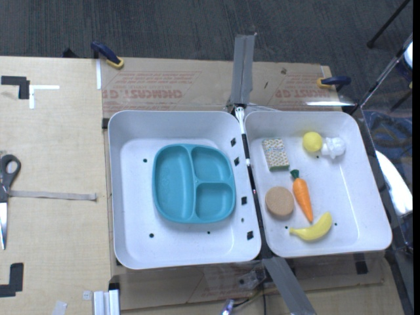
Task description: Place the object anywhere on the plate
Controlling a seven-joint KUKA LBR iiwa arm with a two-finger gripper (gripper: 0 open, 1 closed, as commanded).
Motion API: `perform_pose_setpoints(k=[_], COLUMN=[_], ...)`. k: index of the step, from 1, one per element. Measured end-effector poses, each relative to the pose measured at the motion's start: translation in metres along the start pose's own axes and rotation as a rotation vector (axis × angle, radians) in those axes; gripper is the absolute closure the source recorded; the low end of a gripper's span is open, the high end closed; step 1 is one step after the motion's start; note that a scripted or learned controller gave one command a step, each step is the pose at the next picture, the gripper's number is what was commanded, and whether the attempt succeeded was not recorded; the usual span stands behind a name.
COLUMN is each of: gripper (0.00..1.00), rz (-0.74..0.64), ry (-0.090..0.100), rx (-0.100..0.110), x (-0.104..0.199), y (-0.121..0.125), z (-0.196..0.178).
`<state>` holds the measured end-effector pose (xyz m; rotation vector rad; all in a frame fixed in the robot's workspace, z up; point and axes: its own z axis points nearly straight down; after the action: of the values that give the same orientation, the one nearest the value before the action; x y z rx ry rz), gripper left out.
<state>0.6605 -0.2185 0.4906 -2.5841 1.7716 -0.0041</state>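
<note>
A teal divided plate (pixel 194 183) with three compartments lies in the left white bin (pixel 131 195). The right white bin (pixel 348 195) holds several toy foods. A green-topped sponge-like block (pixel 275 154) lies at the back left of that bin. A yellow lemon (pixel 312 142) sits next to a small white piece (pixel 333 147). An orange carrot (pixel 302 197) lies in the middle, with a round tan cookie (pixel 280 202) to its left. A yellow banana (pixel 313 228) rests near the front.
Scissors (pixel 6 182) lie on the bench at the far left. Blue and yellow clamps (pixel 107 54) (pixel 333 81) hold the cardboard behind the bins. A grey strut (pixel 243 71) stands at the back between the bins.
</note>
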Motion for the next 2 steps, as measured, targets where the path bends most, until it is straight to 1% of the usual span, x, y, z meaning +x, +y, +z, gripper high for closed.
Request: perform_pose_setpoints(k=[1,2], gripper=[1.00,1.00], rz=[-0.091,-0.272], ry=[-0.002,-0.001], rx=[-0.006,-0.003], x=[-0.014,-0.005], y=[-0.003,0.000], z=[0.238,0.156])
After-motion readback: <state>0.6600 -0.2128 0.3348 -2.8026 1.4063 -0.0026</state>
